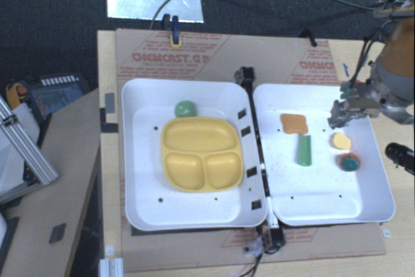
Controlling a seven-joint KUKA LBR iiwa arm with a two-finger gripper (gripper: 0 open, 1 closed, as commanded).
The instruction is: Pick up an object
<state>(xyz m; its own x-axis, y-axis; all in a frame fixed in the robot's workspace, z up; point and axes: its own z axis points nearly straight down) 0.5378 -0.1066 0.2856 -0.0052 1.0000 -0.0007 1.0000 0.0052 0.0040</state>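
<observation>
Right bin [363, 204] — contents: orange flat piece [294, 123] at upper middle; green stick [305, 150] just below it; pale yellow piece [341, 141] and teal-and-orange ball [350, 163] toward the bin's right wall. Gripper [337, 116] hovers above the yellow piece (finger spread cannot be told; nothing seen held). Left of this bin: yellow divided tray [198, 154], green ball [185, 108]. Status — pick seemingly not yet made; descent, grasp and lift remain.

The gripper [338, 115] is hanging over the right bin [324, 207], just above a yellow piece [341, 141]. A yellow divided tray [200, 154] is sitting in the left bin [139, 139], a green ball [185, 108] touching its far edge.
</observation>
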